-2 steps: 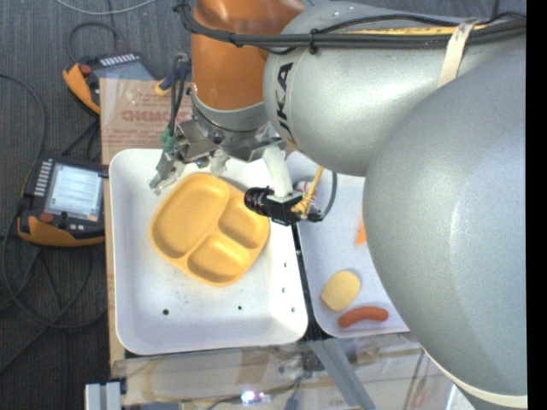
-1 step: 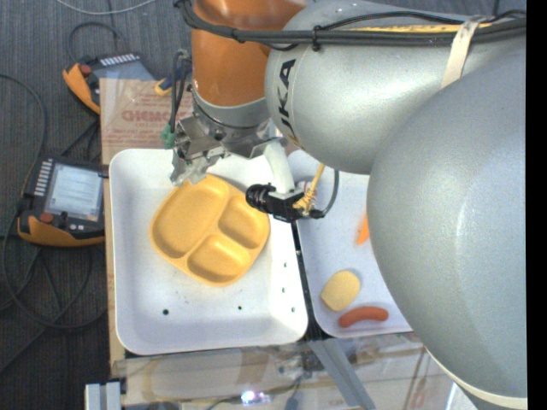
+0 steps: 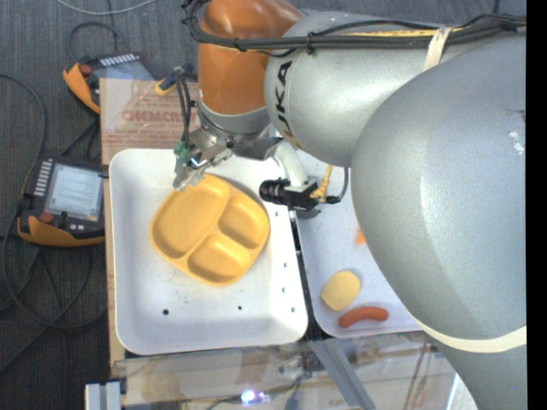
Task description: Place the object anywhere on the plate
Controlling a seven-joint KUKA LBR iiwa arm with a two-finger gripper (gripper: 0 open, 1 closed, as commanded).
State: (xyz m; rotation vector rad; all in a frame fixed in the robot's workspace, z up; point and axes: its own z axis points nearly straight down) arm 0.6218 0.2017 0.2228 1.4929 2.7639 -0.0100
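Hovering at the upper-left rim of the yellow divided plate [image 3: 212, 231], gripper [image 3: 190, 171] low over the left bin [image 3: 137, 314], tips just past the plate's edge. Can't tell how wide the grip is or whether anything sits in it (too small, blurred, partly hidden by the wrist) — no item visibly between the tips. Plate compartments looking bare: three sections, nothing in any. Candidate objects over in the right bin [image 3: 314, 314]: pale yellow round lump [image 3: 341, 289] and red sausage-shaped item [image 3: 363, 317] just beside it, both near the front edge, well apart from the plate; small orange bit [image 3: 360, 238] further back against the arm's bulk. Judging step: either release at the plate or a miss with nothing carried, most likely placement not done yet. Next move, if empty: swing right across the bin divider, drop onto one object, close, lift, return over a compartment, let go. If loaded: shift slightly inward over the plate before releasing, not on the rim.
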